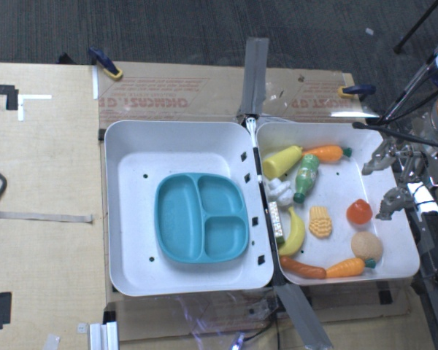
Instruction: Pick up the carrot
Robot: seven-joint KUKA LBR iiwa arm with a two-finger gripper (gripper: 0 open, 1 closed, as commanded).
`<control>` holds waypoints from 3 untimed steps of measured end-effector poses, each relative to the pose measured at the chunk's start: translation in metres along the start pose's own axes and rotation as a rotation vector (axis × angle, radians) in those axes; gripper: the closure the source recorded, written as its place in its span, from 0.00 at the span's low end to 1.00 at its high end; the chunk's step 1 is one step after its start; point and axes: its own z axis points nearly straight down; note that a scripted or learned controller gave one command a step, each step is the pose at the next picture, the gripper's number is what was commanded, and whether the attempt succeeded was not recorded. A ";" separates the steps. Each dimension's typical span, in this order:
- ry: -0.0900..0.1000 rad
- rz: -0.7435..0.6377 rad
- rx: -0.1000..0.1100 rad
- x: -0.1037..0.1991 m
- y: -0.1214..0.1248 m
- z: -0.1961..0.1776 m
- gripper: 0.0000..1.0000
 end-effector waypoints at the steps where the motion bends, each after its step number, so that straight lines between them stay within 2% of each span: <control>1: -0.001 -0.376 0.000 0.039 -0.018 0.039 0.00; 2: 0.001 -0.398 -0.001 -0.003 -0.044 0.142 0.00; 3: -0.003 -0.273 0.000 -0.074 -0.035 0.170 0.00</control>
